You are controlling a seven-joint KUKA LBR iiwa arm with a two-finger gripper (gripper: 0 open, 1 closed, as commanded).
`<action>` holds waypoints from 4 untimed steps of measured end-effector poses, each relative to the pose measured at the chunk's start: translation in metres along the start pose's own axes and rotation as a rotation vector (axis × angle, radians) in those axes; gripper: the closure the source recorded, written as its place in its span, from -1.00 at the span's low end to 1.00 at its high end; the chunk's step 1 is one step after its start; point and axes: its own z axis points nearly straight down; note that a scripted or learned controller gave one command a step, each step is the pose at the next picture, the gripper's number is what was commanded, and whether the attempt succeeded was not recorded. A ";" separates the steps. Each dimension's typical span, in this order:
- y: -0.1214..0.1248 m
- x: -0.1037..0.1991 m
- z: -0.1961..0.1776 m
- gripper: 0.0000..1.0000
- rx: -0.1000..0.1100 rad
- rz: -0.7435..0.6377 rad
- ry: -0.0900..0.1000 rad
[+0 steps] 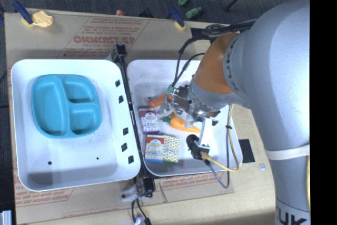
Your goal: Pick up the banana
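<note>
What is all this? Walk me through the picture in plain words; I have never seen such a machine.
One camera looks down at a slant on a bench. The big grey shape with an orange band is a robot arm reaching in from the right. Its hand is down in the right white bin, among an orange item, a small red packet and a patterned box. I cannot tell whether the hand holds anything, and I cannot pick out a banana with certainty. The left white bin holds a blue divided tray.
</note>
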 end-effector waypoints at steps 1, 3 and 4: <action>-0.020 0.077 -0.059 -1.00 -0.002 0.099 0.000; -0.023 -0.108 -0.003 -1.00 0.000 0.456 0.001; -0.051 -0.024 0.038 -1.00 -0.012 0.365 0.003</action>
